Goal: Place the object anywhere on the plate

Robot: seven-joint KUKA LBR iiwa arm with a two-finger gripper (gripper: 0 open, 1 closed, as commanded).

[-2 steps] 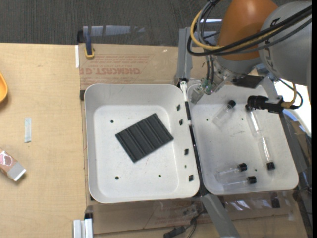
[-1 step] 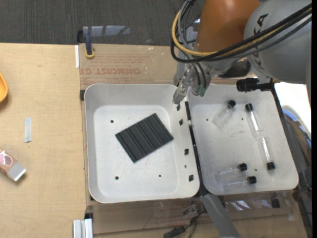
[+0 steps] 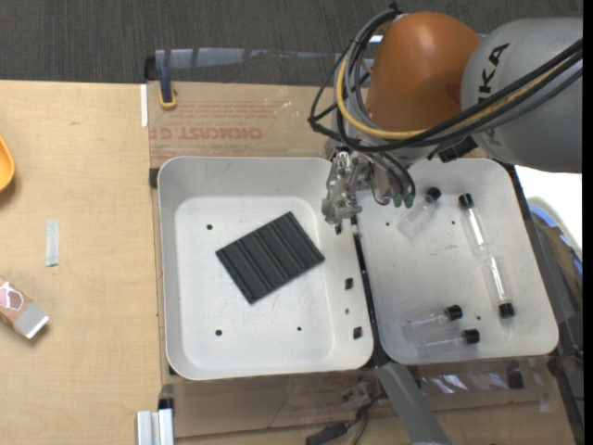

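Tabletop point(image 3: 74, 341), tan wood, carries two white bins side by side. Arm point(image 3: 435, 63) enters from 3 o'clock, orange band over right bin's 11 o'clock corner. Left bin point(image 3: 185, 341) holds dark ribbed plate point(image 3: 271, 256), tilted, near centre. Right bin point(image 3: 528, 332) holds clear black-capped tubes: long tube point(image 3: 485, 253) at 3 o'clock, short ones point(image 3: 435, 325) at 6 o'clock. Claw point(image 3: 341, 207) hangs over divide between bins, at plate's 1 o'clock; claw state: cannot tell.
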